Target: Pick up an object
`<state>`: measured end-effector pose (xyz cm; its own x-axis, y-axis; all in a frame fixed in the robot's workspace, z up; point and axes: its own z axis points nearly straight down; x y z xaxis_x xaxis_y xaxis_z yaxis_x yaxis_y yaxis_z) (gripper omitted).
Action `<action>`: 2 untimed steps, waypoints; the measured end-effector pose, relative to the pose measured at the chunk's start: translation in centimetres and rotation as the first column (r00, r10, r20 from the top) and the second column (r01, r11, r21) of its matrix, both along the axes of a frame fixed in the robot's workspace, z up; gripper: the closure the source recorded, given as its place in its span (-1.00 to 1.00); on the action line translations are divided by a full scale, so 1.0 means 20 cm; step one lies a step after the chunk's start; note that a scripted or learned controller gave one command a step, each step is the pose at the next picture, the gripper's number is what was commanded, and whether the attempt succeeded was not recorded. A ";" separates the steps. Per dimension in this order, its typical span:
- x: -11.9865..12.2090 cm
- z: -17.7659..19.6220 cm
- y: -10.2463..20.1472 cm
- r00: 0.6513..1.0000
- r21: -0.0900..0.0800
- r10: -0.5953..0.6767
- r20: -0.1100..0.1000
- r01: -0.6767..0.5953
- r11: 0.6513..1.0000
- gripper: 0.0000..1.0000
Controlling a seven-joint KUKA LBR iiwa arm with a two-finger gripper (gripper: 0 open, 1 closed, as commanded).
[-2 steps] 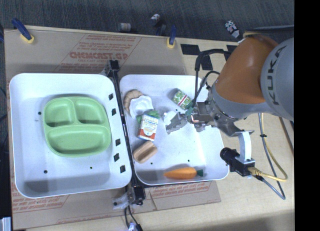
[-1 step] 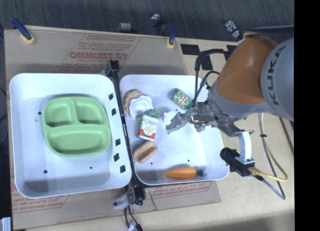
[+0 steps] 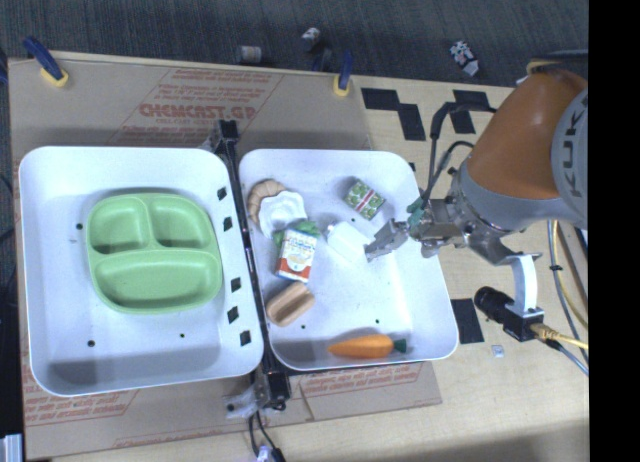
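The right bin [image 3: 425, 300] holds several items: a green carton [image 3: 365, 199], a red-and-white juice box [image 3: 298, 253], a white cup or lid [image 3: 282, 210] beside a brown cookie [image 3: 263, 193], a white block [image 3: 346, 241], a hot dog bun [image 3: 289, 303] and an orange carrot [image 3: 365, 347]. My gripper [image 3: 385, 240] hangs over the right part of this bin, just right of the white block and below the green carton. Nothing shows between its fingers.
The left bin [image 3: 45, 280] holds a green divided plate [image 3: 155, 250]. A black divider clip line [image 3: 238, 240] runs between the bins. The arm's orange band [image 3: 525, 135] and grey wrist sit over the right bin's right rim. Cables [image 3: 560, 330] lie at the right.
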<state>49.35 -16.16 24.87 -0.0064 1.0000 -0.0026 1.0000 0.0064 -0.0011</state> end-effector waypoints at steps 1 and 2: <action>-0.06 0.05 0.30 1.000 0.002 0.003 -0.001 -0.003 1.000 -1.00; -0.06 0.05 0.30 1.000 0.002 0.001 -0.001 -0.001 1.000 -1.00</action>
